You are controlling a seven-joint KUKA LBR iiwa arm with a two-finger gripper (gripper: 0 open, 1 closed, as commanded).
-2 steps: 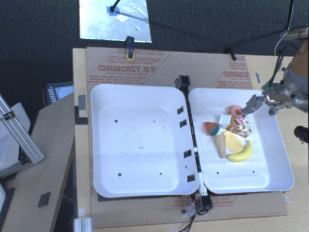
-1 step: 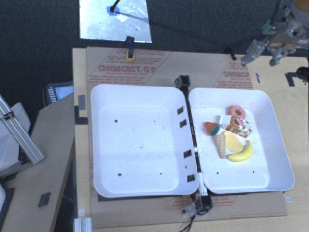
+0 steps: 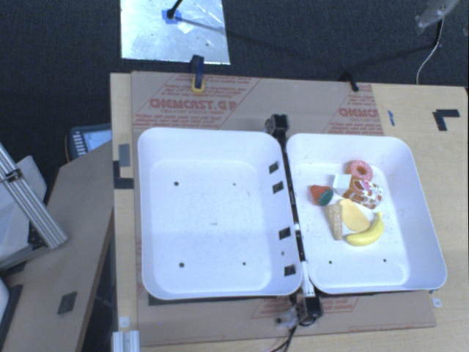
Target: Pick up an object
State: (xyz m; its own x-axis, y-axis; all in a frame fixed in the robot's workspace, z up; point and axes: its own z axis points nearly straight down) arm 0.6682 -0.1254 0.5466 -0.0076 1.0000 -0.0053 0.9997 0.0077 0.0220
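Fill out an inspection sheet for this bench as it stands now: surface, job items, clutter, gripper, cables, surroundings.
Surface: wooden bench bearing two white bins, left bin and right bin, side by side.
Job's things: toy food clustered in the right bin: pink donut, banana, cone, red piece.
Clutter: yellow clip on the bench's far edge.
Grippers: nothing seen.
Cables: thin wire at top right; black cord across the dark floor.
Surroundings: shiny sheet on the floor; metal rail at left.
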